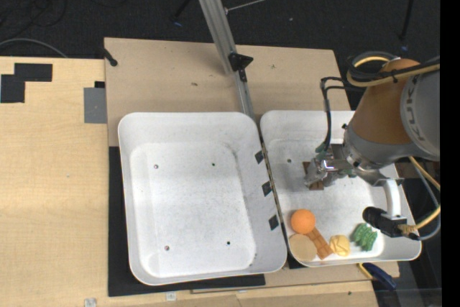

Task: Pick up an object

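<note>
Hovering low in right bin (287, 127): pincer (316, 176), grip state indeterminable. Approach step; next, descent onto orange ball (302, 220).

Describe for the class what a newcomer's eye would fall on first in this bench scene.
First, the grey arm with its orange band, reaching in from the right, its gripper low in the right bin. Next, the bright cluster along that bin's near edge: an orange ball, a yellowish piece and a green toy.

the grey arm (424, 118) reaches in from the right, its gripper (316, 175) low over the right bin's (287, 127) middle.
</note>
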`<action>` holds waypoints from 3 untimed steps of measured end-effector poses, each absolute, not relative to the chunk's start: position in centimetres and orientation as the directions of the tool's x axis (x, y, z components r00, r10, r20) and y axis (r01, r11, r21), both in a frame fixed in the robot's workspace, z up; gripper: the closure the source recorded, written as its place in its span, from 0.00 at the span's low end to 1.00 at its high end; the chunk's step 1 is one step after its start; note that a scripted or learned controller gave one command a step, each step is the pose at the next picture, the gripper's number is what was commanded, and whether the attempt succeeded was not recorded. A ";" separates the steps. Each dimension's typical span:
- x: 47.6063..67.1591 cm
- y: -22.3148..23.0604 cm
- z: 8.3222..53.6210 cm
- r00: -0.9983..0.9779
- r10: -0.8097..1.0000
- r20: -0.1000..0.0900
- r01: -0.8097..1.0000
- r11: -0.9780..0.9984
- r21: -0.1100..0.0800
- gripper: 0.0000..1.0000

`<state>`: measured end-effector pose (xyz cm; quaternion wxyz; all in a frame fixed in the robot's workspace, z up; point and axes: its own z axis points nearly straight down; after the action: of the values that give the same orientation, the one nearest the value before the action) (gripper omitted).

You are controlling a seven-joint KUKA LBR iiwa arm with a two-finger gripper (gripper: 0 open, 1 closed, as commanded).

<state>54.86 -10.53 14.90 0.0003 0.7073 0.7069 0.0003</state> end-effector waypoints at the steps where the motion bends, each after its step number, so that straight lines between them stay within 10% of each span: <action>1: 55.5 -10.2 19.4 -0.001 1.000 0.000 1.000 0.001 0.002 1.00; 3: 54.6 -10.6 29.6 -0.001 1.000 -0.001 1.000 0.001 0.003 1.00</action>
<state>54.63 -10.62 29.65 0.0012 0.7069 0.7073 0.0008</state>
